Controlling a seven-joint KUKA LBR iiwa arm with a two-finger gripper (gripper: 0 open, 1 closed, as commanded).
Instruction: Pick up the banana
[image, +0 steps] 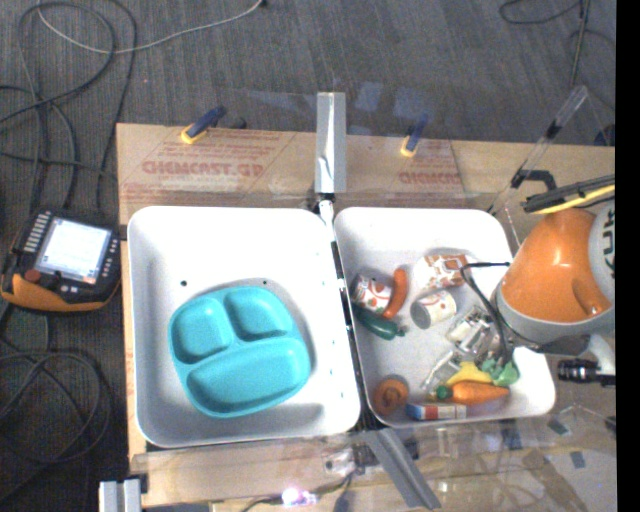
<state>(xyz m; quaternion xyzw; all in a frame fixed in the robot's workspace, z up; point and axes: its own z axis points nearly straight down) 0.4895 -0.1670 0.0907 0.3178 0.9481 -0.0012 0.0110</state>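
The banana (466, 377) is a small yellow piece near the front right corner of the right bin (350, 300). It lies against an orange carrot (482, 394) and a green toy (506, 373). My gripper (468, 340) hangs from the orange-banded wrist (556, 270), which comes in from the right. The gripper is low in the bin, just above and behind the banana, and its metal parts overlap the banana's upper end. Nothing is visibly lifted.
The right bin also holds a red-and-white cup (372, 291), a red pepper (400, 290), a green item (379, 325), a white can (432, 310), another cup (446, 268), a brown round toy (392, 390) and a tube (436, 411). A teal divided plate (238, 348) lies in the left bin (150, 300).
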